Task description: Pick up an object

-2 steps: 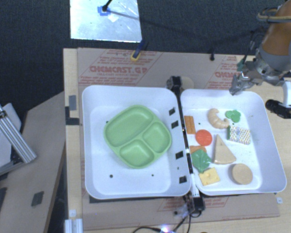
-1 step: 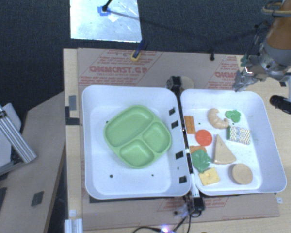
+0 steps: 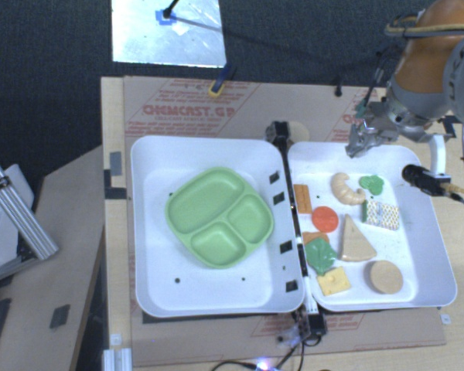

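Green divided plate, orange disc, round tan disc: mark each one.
green divided plate (image 3: pixel 219 216): camera view, centre ridge.
orange disc (image 3: pixel 325 219): camera view, top face.
round tan disc (image 3: pixel 386 277): camera view, top face.

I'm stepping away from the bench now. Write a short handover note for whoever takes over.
Gripper: hovering over the far edge of the right bin, nothing seen between its fingers.
Right bin holds the toy food: croissant, green piece, patterned block, orange disc, wedge, leafy green piece, yellow block, tan round.
Left bin holds the green divided plate.
Done: nothing picked.
Left: descend, grasp one object, lift.
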Motion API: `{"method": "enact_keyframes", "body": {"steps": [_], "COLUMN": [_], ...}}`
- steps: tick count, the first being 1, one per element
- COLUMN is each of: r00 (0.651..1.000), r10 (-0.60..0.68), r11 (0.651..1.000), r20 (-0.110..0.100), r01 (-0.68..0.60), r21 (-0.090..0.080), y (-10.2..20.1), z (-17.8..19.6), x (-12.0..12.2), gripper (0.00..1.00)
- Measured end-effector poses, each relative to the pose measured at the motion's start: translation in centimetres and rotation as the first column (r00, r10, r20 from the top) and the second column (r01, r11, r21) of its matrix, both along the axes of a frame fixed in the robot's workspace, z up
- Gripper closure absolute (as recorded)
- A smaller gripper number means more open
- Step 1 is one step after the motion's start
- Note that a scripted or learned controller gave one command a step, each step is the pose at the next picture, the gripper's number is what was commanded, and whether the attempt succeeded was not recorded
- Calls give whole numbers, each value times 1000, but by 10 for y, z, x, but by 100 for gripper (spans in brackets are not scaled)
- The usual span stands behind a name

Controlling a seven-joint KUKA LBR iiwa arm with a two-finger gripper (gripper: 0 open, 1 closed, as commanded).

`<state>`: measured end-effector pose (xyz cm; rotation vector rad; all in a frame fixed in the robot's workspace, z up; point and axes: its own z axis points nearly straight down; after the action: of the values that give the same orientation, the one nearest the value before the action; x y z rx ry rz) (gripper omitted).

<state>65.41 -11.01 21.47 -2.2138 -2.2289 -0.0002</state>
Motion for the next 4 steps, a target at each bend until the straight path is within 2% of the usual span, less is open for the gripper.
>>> {"method": "enact_keyframes", "body": {"steps": [1, 2, 3, 4], "r00": [1000, 1000, 1000, 1000], "r10": [-1, 0, -1, 0], "r11": [1000, 1000, 1000, 1000], "r20": [0, 3, 1, 3], "r01": [1, 0, 1, 0], "r21": [0, 0, -1, 0], "y": [36, 47, 49, 48], "z": [9, 20, 2, 6], "x": [-21, -13, -11, -7], "gripper": [100, 100, 100, 100]}}
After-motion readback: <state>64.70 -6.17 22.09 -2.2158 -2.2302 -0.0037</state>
